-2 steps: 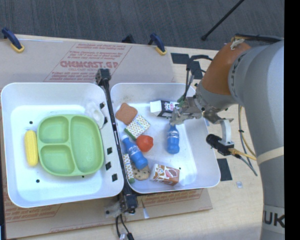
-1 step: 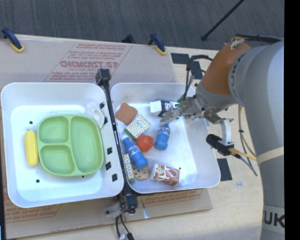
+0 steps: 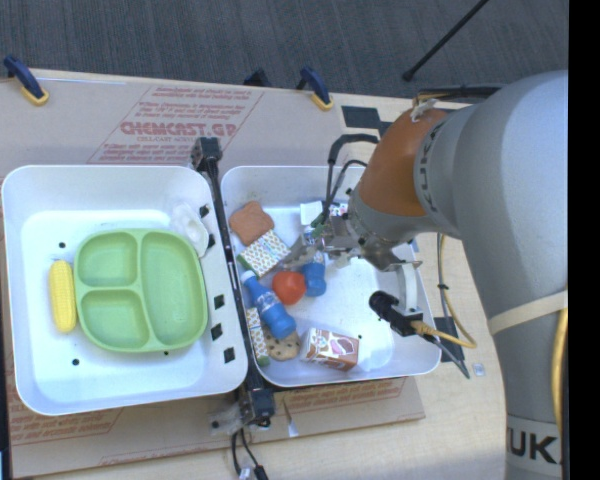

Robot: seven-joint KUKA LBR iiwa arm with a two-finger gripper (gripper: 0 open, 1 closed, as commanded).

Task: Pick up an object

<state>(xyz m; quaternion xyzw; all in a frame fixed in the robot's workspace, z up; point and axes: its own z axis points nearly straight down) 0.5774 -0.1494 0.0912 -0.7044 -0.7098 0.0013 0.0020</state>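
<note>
Claw (image 3: pixel 315 246) sits low in the right bin (image 3: pixel 420 363) just above a blue object (image 3: pixel 314 278); finger state cannot be determined.

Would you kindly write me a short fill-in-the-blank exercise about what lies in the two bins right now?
1. The green divided plate lies in the ____ bin of the camera view.
2. Beside that plate, toward the bin's left wall, lies a yellow ____.
3. The red ball lies in the bin that the grey ____ reaches into.
4. The blue bottle lies near the ____ wall of the right bin.

Missing words: left; corn cob; arm; left
</note>
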